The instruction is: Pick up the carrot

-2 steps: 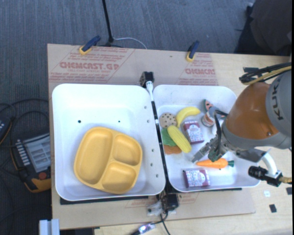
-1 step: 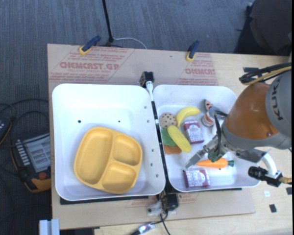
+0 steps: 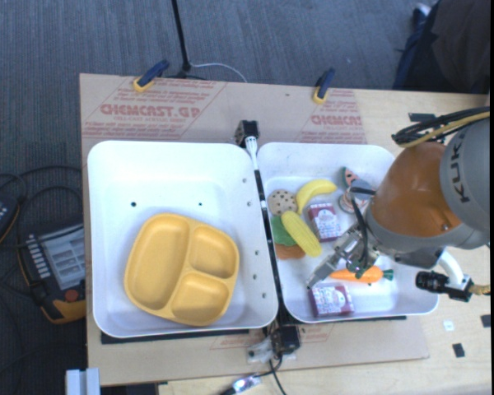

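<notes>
The carrot [image 3: 358, 276] is lying flat near the front of the right bin [image 3: 379, 155], orange body pointing left, green tip pointing right. The gripper [image 3: 351, 257] is hanging right over it, touching or just above its top side; whether it is clenched or released, I cannot tell from here, and the carrot is not showing as lifted. The arm [image 3: 424, 196] is bulking in from the right of the carrot, orange band sitting above the wrist.

Just in front of the carrot, a small maroon packet [image 3: 332, 299] is resting by the bin's front wall. Behind the carrot, a second maroon packet [image 3: 323, 219] is sitting, and left of that an ear of corn [image 3: 300, 233] is lying at a slant. Further back from the carrot, a banana [image 3: 315, 192] is curving beside a chocolate-chip cookie [image 3: 280, 199]. Well to the carrot's left, across the divide, the left bin [image 3: 160, 161] is carrying a yellow divided plate [image 3: 181, 267].
</notes>
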`<state>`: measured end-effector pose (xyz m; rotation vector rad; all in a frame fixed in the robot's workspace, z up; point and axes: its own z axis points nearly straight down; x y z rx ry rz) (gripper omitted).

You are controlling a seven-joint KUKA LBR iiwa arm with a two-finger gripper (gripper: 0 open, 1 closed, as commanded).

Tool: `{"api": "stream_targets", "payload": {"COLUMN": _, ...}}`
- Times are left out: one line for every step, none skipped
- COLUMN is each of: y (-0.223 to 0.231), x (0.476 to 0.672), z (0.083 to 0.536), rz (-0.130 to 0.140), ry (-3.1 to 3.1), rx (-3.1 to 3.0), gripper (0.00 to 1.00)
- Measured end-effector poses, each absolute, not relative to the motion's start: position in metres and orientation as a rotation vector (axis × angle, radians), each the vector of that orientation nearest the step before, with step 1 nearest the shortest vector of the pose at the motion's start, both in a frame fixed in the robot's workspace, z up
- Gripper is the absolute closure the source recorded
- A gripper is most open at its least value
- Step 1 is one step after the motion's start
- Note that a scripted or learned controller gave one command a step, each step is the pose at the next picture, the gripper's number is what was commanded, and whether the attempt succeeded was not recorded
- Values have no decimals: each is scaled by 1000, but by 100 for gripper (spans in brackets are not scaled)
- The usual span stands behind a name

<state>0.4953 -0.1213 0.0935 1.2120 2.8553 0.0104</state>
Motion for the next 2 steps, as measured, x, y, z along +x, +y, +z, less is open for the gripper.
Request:
{"api": "stream_targets", "payload": {"y": -108, "x": 491, "z": 92, "rz": 5, "ry": 2754, "rx": 1451, "gripper": 0}}
{"api": "stream_targets", "payload": {"y": -107, "x": 493, "z": 103, "rz": 11, "ry": 2753, "rx": 1453, "gripper": 100}}
